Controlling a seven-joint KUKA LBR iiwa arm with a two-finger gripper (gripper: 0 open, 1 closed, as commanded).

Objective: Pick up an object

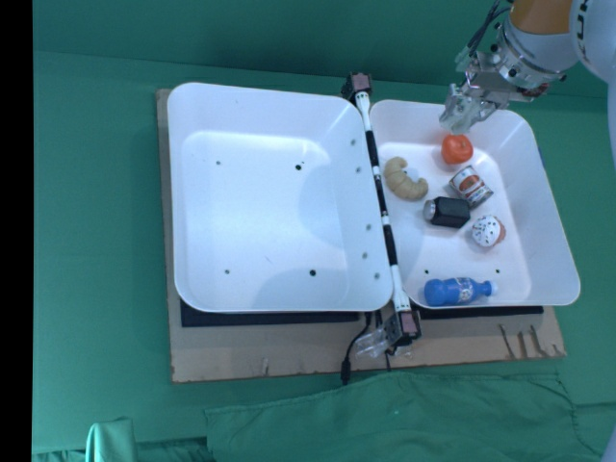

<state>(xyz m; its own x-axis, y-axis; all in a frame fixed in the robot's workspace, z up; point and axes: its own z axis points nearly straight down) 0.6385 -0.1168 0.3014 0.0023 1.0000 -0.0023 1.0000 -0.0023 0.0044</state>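
Observation:
My gripper (464, 114) hangs over the back of the right bin (549, 258), just above and behind an orange tomato-like object (457, 148). Nothing shows between its fingers. In the same bin lie a tan croissant (405, 178), a small red-and-white can (471, 185), a black box-shaped item (448, 211), a white ball with red spots (488, 231) and a blue bottle (457, 290) lying on its side near the front.
The left bin (260, 200) sits beside the right one, separated by a black-and-white bar (381, 210). Both rest on a cardboard sheet (289, 354) over green cloth. A cable clump (380, 340) sits at the front between the bins.

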